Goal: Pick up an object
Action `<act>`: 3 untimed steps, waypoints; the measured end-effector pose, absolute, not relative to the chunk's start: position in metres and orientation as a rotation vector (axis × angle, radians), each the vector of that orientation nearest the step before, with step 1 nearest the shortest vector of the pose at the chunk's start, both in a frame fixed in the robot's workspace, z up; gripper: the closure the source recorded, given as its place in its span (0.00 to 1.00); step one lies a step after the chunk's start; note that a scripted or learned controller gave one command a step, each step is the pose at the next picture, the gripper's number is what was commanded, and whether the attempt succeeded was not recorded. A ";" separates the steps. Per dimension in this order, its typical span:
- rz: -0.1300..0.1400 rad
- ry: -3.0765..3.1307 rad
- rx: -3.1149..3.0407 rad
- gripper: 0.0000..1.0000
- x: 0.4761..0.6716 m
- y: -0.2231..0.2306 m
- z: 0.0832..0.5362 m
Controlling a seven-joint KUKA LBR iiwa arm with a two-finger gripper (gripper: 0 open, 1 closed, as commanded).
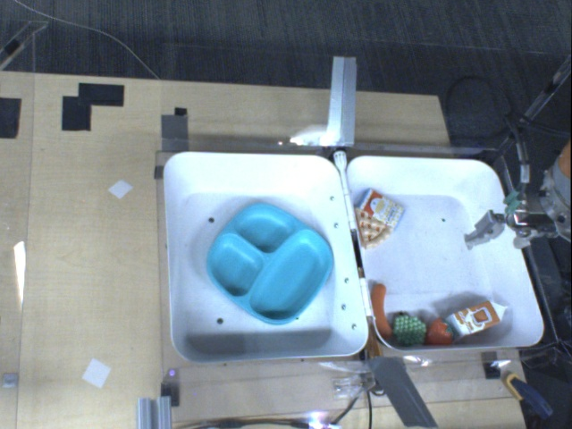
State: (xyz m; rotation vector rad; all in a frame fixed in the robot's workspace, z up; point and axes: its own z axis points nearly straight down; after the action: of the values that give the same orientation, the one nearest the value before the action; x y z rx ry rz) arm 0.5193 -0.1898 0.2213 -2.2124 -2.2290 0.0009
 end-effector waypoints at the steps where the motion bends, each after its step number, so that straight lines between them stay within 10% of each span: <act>1: 0.002 -2.213 -2.226 0.00 0.547 -0.137 0.104; 2: -0.010 -2.241 -2.222 0.00 0.527 -0.123 0.089; 3: -0.001 -2.558 -1.824 0.00 0.571 -0.100 0.200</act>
State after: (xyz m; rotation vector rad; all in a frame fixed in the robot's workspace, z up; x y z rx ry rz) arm 0.5713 -0.1001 0.1998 -1.8244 -2.5584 -0.0010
